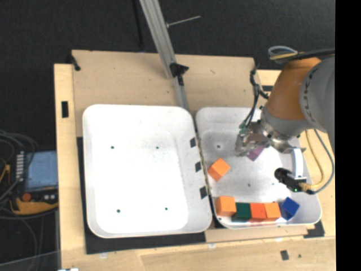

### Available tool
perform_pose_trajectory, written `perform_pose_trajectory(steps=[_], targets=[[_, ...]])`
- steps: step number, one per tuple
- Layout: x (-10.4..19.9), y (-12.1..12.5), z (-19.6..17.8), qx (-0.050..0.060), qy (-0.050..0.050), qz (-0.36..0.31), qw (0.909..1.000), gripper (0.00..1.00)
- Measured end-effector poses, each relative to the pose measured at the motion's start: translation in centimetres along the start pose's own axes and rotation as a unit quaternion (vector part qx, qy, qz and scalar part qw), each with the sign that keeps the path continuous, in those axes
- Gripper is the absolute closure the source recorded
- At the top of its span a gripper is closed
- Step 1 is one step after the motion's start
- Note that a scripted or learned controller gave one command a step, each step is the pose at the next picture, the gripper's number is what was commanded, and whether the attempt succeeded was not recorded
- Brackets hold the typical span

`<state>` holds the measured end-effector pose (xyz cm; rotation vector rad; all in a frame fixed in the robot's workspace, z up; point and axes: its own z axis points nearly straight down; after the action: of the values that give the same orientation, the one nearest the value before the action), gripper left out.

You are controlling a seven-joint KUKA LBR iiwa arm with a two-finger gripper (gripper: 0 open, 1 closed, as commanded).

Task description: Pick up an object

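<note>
My gripper (246,147) hangs over the upper middle of the right bin (225,120), at the end of the grey arm with its orange band (290,92). A purple block (255,152) peeks out at the gripper's lower right, partly hidden by it; whether it is gripped or lies on the bin floor I cannot tell. An orange cube (219,169) lies alone left of centre in the bin, below and left of the gripper.
Along the right bin's front wall sit an orange block (226,205), a green block (243,211), two more orange blocks (265,210) and a blue block (289,207). The left bin (101,151) lies beside it. A metal pole (163,38) slants across the back.
</note>
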<state>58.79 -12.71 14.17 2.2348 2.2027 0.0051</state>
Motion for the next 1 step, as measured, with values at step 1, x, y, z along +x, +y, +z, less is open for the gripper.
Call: perform_pose_trajectory(steps=[1], targets=[[0.18,-0.18,-4.45,0.0,0.0,-0.005,1.0,1.0]])
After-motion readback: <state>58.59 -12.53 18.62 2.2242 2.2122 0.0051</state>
